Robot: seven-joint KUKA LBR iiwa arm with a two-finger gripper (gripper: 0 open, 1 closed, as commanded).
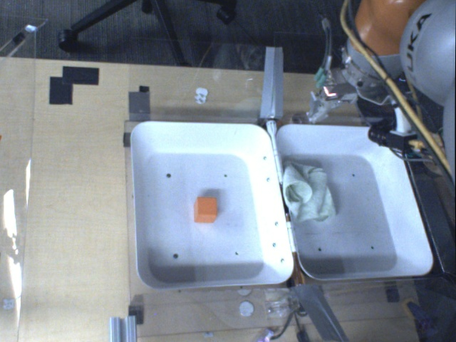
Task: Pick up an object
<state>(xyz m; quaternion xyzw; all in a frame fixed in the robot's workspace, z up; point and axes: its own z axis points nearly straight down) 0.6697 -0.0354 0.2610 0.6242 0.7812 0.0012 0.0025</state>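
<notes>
The table (71, 212) is pale wood and spreads across the left and lower parts of the camera view, with dark carpet beyond its far edge. On it two shallow white bins sit side by side, their inner rims touching along a line that runs up to a grey metal post (271, 84) at the far side.

The left bin (153, 262) holds a single small orange cube (206, 209), resting flat on the floor a little below the bin's middle and well apart from every wall. The right bin (406, 255) holds a crumpled pale green cloth (308, 193), bunched against the bin's left wall, just beside the shared rims.

The arm (420, 27) enters from the upper right, grey with an orange section, and yellow and black cables loop along it. Its jaws (326, 95) hang above the far edge of the right bin, near the post, well apart from both the cloth and the cube. They hold nothing; how wide they stand I cannot tell.

Black tape patches (71, 83) lie on the table's far left, and a black chair base (146, 6) stands on the carpet.
</notes>
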